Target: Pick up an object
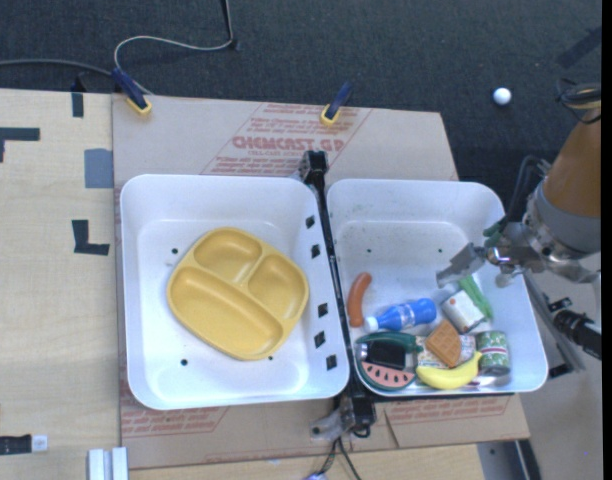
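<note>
Right now we see the gripper (483, 266) over the right bin (416, 203), fingers spread, pinching nothing. Just below it lie a green-and-white packet (468, 304), blue bottle (404, 315), cracker (445, 344), banana (450, 374). Far across sits the yellow tray (238, 291) in the left bin (146, 268).

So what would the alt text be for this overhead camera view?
A robot arm's hand hovers over the right bin, above a pile of toy food including a banana and a sausage. The left bin holds a yellow divided plate.
</note>
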Available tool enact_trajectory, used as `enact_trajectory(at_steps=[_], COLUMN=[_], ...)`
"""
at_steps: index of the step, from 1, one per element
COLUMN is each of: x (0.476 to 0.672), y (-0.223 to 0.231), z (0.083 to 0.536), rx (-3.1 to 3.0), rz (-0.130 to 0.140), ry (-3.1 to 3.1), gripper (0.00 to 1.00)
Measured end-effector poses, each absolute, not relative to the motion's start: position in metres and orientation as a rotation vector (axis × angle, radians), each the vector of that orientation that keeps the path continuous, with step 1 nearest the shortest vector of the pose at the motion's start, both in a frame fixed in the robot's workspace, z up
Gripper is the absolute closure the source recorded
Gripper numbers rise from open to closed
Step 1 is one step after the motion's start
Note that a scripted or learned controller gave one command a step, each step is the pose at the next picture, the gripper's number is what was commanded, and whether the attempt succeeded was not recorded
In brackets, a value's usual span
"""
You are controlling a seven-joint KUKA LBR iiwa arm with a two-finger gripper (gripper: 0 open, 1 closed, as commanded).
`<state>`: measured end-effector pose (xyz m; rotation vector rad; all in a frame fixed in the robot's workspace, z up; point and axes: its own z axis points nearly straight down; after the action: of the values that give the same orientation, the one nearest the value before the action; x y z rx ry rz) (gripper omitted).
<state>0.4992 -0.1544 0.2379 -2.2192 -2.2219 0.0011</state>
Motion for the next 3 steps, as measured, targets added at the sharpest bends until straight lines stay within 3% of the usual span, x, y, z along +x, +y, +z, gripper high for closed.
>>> enact_trajectory(at_steps=[1, 3], x=[0.523, 0.486], y=[-0.154, -0.126], z=[0.124, 0.086], rx=[-2.225, -2.225], rz=[-0.004, -0.006], ry=[-2.227, -2.226], gripper=[0.0, 0.0])
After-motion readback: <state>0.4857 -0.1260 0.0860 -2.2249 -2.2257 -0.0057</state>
